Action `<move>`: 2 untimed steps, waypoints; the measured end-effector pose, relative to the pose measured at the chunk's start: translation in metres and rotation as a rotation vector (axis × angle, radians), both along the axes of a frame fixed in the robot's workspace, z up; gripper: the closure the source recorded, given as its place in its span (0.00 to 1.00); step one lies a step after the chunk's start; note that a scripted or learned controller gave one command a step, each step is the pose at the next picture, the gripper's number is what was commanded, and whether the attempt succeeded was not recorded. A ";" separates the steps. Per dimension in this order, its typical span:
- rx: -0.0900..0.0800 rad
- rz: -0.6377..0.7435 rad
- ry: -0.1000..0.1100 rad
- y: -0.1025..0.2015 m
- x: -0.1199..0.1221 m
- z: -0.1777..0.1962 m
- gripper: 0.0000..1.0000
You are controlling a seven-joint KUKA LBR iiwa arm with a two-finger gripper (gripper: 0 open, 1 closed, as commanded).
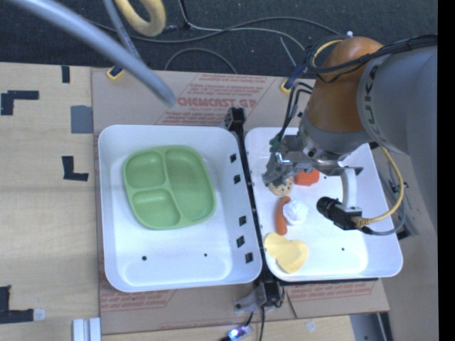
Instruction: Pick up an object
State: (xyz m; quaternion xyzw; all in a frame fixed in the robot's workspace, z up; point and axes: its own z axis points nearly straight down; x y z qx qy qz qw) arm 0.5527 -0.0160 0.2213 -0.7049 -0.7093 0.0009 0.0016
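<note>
- Leftward, the left bin (114, 212) holds a green three-compartment plate (169, 187).
- Next, the right bin (370, 258) holds a tan cookie-like piece (281, 187), an orange block (307, 178), an orange-and-white toy (287, 213) and a pale yellow piece (287, 253).
- Above them, the hand (284, 169); whether it grips, I cannot tell.

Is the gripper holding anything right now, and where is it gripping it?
It cannot be told. The gripper sits low in the right white bin over a small tan object, beside an orange piece.
</note>
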 end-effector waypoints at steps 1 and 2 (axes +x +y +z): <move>0.001 0.001 -0.003 0.052 0.015 0.011 1.00; 0.001 0.002 -0.002 0.112 0.037 0.003 1.00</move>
